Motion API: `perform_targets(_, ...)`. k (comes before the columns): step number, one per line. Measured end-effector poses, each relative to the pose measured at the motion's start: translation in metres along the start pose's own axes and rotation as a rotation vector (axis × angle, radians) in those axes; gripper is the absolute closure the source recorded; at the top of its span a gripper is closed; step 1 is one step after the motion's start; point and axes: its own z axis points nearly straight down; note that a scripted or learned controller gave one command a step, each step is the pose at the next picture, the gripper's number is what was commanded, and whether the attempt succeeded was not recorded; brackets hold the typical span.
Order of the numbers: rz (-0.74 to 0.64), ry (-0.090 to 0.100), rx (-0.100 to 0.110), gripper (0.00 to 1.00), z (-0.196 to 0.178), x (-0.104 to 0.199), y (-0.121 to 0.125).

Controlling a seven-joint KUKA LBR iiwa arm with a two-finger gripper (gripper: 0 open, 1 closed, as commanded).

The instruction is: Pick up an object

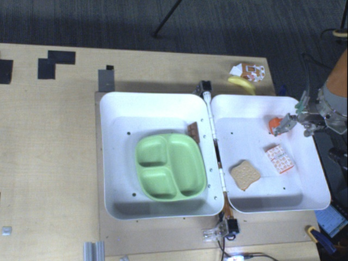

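Observation:
My gripper point(298, 126) hangs over the right edge of the right bin point(255, 200), open, with nothing between its fingers. Its left finger tip touches or nearly touches a small orange object point(274, 125) lying in the bin's back right part. A red-and-white patterned packet point(279, 159) lies in front of the gripper. A tan slice of toast point(245, 174) rests near the bin's front left. In the left bin point(117, 145) a green divided plate point(170, 166) sits in the middle, with a small brown piece point(192, 129) behind it by the divider.
Behind the right bin, on the bench, lie a yellow banana point(242, 83) and a small white-and-orange packet point(249, 70). A black clamp point(205, 86) sits at the back of the divider between the bins. Cables point(225, 230) trail at the front.

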Motion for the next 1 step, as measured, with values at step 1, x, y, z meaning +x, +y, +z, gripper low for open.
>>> perform_targets(1,-0.001,0.0,-0.003,0.0,0.1118,0.0335,0.0318)
